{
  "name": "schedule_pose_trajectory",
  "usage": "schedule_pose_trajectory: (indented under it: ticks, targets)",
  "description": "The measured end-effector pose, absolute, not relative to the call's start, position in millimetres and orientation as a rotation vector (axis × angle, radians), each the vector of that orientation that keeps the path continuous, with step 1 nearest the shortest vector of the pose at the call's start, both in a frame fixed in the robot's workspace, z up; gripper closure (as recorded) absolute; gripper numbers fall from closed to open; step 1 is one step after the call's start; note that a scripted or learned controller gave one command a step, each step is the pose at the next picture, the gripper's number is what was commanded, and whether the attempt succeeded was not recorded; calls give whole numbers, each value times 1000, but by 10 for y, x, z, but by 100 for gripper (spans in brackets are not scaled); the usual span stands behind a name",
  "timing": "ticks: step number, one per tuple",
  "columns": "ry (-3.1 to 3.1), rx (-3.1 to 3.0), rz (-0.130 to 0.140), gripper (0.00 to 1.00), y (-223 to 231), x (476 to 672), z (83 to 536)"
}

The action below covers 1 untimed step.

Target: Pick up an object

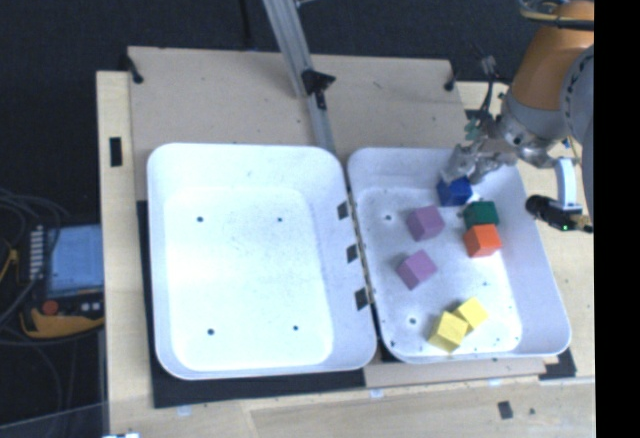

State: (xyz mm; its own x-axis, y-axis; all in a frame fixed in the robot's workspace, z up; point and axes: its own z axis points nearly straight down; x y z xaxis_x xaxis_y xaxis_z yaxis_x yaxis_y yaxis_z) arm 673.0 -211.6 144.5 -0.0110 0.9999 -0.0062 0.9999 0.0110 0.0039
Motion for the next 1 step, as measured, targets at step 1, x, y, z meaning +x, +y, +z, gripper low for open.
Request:
schedule_pose_trajectory:
  ticks: [1]
  targets:
    - [2223, 2215, 2, 100, -2062, 6797, 2008]
